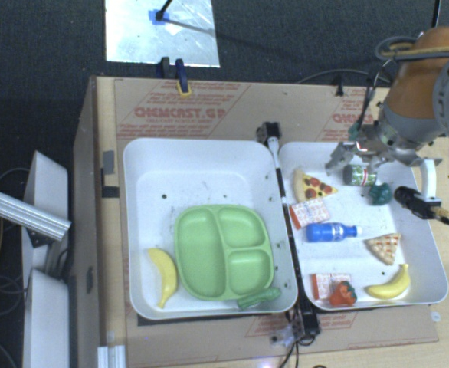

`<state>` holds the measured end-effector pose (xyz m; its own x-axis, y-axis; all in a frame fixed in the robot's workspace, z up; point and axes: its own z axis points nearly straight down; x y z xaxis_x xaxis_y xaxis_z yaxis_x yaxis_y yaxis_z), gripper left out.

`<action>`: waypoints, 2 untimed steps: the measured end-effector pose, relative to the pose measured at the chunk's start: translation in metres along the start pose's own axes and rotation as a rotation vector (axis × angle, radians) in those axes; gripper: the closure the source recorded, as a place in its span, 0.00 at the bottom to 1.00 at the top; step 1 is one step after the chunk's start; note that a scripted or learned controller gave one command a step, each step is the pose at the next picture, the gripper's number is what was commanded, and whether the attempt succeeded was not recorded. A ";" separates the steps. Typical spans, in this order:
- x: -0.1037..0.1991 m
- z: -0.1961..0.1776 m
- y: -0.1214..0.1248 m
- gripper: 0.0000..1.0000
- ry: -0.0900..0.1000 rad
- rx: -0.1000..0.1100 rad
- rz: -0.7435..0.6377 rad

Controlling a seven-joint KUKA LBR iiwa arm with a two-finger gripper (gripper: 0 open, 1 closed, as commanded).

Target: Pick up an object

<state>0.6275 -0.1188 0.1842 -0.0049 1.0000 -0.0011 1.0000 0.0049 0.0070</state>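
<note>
My gripper hangs over the far part of the right bin, its fingers spread open. Just below the fingertips lies a small green, white and red can on its side; it is not between the fingers. A dark teal lump sits right of the can. A toy pizza slice lies to the gripper's left. Nearer the front are a red and white packet, a blue bottle, a tan wedge, a yellow banana and a red-printed packet.
The left bin holds a green divided plate, a second banana at its front left and a green strip at the front edge. A divider rail separates the bins.
</note>
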 end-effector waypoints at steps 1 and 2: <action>0.036 0.073 -0.001 0.00 0.002 0.008 0.000; -0.008 0.099 -0.120 0.00 0.001 0.008 0.005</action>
<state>0.5079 -0.1275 0.0841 0.0006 1.0000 -0.0005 1.0000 -0.0006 -0.0012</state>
